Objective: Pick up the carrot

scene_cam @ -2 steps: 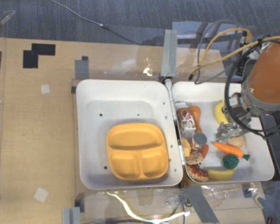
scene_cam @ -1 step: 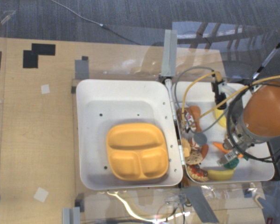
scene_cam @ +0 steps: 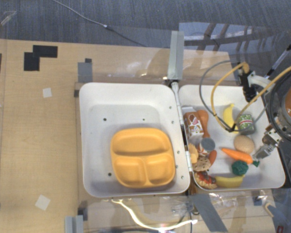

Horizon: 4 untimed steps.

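Two bins sit side by side on the bench [scene_cam: 34, 144]. The left bin [scene_cam: 94, 130] holds a compartment tray [scene_cam: 142, 156], well apart from the carrot [scene_cam: 236, 155], which lies in the right bin [scene_cam: 276, 178]. Taking the carrot as landmark: an egg [scene_cam: 244, 143] lies just behind it, with a small can [scene_cam: 246, 123] and a banana [scene_cam: 228, 115] farther behind. A broccoli floret [scene_cam: 240, 167] sits just in front of it, and a second banana [scene_cam: 229, 180] lies in front of that. To its left lie a carton [scene_cam: 195, 124] and a heap of small food pieces [scene_cam: 202, 163] along the bin's left wall. The gripper [scene_cam: 265, 150] is just right of the carrot's tip.
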Motion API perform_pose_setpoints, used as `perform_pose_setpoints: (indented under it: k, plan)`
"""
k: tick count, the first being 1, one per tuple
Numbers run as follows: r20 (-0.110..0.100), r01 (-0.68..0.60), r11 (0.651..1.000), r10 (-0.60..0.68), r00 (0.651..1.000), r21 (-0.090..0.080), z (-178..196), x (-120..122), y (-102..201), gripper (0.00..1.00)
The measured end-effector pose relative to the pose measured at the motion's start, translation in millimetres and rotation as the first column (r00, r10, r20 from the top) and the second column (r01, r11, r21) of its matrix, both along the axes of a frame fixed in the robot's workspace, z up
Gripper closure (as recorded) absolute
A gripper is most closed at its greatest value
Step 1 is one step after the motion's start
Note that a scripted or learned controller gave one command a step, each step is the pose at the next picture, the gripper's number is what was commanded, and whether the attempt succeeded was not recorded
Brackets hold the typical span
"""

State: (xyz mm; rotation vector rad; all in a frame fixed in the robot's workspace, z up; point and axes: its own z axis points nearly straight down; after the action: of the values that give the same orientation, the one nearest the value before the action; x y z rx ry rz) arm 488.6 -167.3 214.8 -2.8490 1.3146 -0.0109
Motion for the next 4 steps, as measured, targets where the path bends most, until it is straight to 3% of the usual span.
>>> perform_pose_setpoints:
  k: [1, 2, 3, 4]
  plan:
    - [0.0, -0.321, 0.947, 0.321, 0.947, -0.001, 44, 9, -33, 1.0]
    - [0.001, -0.618, 0.786, 0.618, 0.786, -0.005, 41, 66, -22, 1.0]
    - [0.002, -0.397, 0.918, 0.397, 0.918, -0.009, -110, 32, -12, 1.0]
    - [-0.001, -0.617, 0.787, 0.617, 0.787, -0.006, -12, 44, -26, 1.0]
